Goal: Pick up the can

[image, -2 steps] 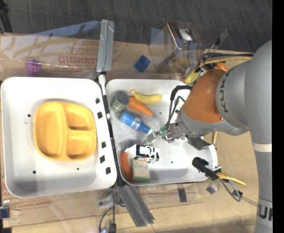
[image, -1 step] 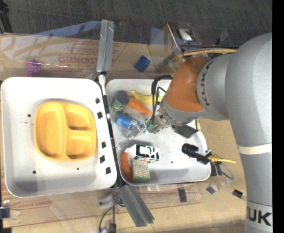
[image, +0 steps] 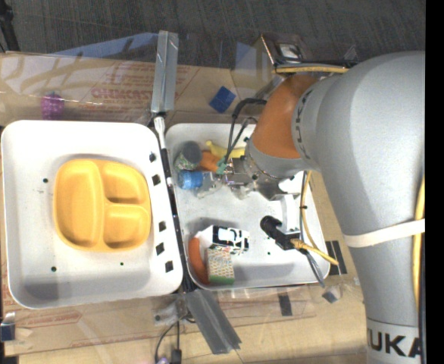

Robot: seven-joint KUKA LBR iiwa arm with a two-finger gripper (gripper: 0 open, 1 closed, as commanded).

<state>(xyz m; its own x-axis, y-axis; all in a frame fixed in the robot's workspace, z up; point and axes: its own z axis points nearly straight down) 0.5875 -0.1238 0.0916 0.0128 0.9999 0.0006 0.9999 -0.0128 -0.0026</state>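
Two white bins are seen side by side on the bench. The left bin (image: 25, 226) is occupied by a yellow divided tray (image: 101, 203) near its middle. In the right bin (image: 264, 270), a small blue item with a silvery end, taken to be the can (image: 192, 180) though the view is too coarse for certainty, is found lying on its side toward 10 o'clock of the bin floor. The gripper (image: 239, 180) is lowered into the same bin just at 3 o'clock of the can, very close to it; contact cannot be confirmed, and whether the gripper is spread or pressed together cannot be told, since it is masked by the wrist above.

At 12 o'clock of the can, a grey object (image: 190, 154) and a yellow object (image: 215, 151) are placed side by side. Toward 6 o'clock of the bin, a black-and-white object (image: 229, 238), an orange object (image: 197, 255) and a patterned box (image: 220, 266) are gathered closely. A blue block (image: 223, 98) is seen outside the bin, at 12 o'clock.
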